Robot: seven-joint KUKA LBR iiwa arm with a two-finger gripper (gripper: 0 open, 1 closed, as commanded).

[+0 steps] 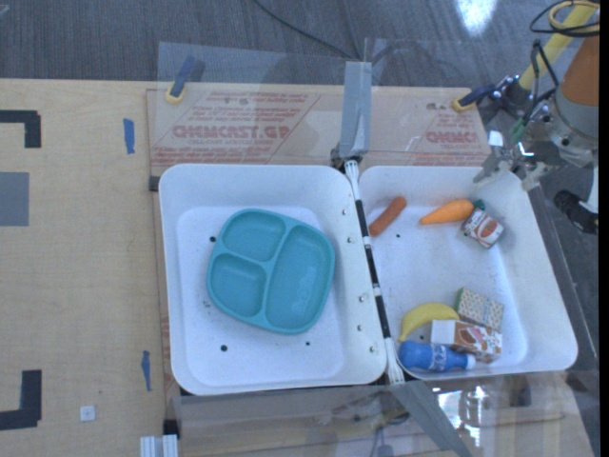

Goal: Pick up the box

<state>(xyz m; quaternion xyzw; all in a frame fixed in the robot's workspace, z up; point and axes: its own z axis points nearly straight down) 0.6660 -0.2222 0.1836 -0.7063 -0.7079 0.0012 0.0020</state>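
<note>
1. A blue bottle [435,357] with a white label is lying on its side at the near edge of the right bin [538,284], closest to the camera.
2. Just behind the bottle, a yellow banana [425,317] is curving along the bin floor, and a white and red-brown carton [463,338] is lying beside it, touching or nearly touching the bottle.
3. A small box [480,308] with a checkered tan and green pattern is sitting just behind that carton, tilted on 1 corner, in the near right part of the right bin.
4. Farther back, a small red and white packet [483,228] is resting near the far right wall, with an orange carrot [447,212] lying just left of it and a reddish sausage [387,215] lying diagonally near the divider.
5. The left bin [181,255] is holding a teal plate [271,269] with 3 compartments, sitting flat near the middle.
6. The gripper [514,160] is hanging over the far right corner of the right bin, well apart from the checkered box; I cannot tell how far its jaws are parted, and nothing is visible between them.
7. The grey arm [576,93] with yellow cabling is reaching in from the right edge.
</note>
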